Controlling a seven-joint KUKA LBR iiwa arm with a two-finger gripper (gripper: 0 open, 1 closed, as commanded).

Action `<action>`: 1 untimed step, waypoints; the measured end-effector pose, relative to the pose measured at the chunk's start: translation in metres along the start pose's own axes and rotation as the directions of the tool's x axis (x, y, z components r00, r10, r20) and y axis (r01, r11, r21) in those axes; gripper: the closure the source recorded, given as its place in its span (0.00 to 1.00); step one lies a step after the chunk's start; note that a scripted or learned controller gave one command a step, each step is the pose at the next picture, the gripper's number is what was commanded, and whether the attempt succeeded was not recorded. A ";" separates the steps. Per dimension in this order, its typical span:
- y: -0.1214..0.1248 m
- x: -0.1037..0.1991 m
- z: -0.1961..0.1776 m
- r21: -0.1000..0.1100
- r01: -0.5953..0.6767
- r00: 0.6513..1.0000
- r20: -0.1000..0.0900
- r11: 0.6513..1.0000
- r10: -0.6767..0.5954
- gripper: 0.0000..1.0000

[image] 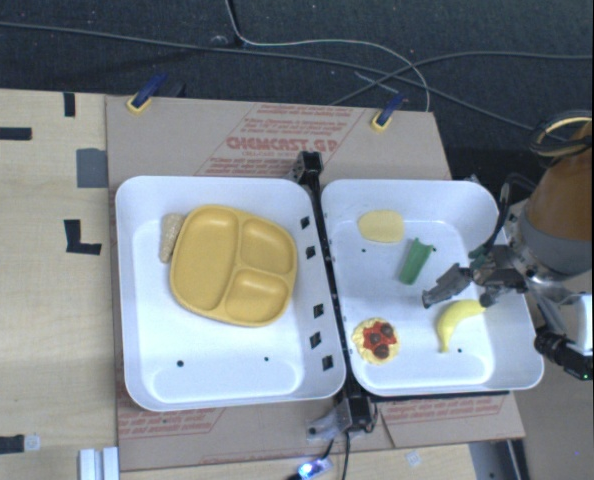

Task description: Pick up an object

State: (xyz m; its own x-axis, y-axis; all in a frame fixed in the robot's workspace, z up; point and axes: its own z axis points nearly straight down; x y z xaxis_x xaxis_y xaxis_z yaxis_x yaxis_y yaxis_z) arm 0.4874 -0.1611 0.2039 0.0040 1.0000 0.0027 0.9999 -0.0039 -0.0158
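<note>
Two shallow white bins are set side by side on a cardboard sheet w/ red print. The left bin (142, 298) is taken up mostly by a yellow divided tray (233, 264), tilted a bit; a small tan item (169, 236) is tucked at the tray's left edge, touching it or partly under it — which one can't be told.

In the right bin (447, 193) four small objs are seen. A pale yellow flat round piece (381, 226) is placed near the back, left of centre. A green block (415, 261) is laid at a slant just right of and below it, apart from it. A small round piece w/ red and dark topping (376, 339) is found at the front left, near the divider. A yellow banana (457, 320) is laid toward the front right, curved, well apart from the topped piece.

The arm is brought in from the right, grey w/ orange band. The gripper (469, 284) is positioned over the right bin, just above the banana's upper end and right of the green block. A dark finger is seen angled down-left; nothing is seen held between the fingers. Whether they are spread or closed can't be told at this angle.
</note>
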 end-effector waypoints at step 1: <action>0.003 0.001 -0.007 -0.014 0.005 1.000 0.003 1.000 -0.004 0.00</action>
State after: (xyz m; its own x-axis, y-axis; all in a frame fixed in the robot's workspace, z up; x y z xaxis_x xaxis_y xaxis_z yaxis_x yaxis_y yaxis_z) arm 0.4906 -0.1605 0.2110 -0.0005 1.0000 0.0000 1.0000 0.0005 -0.0020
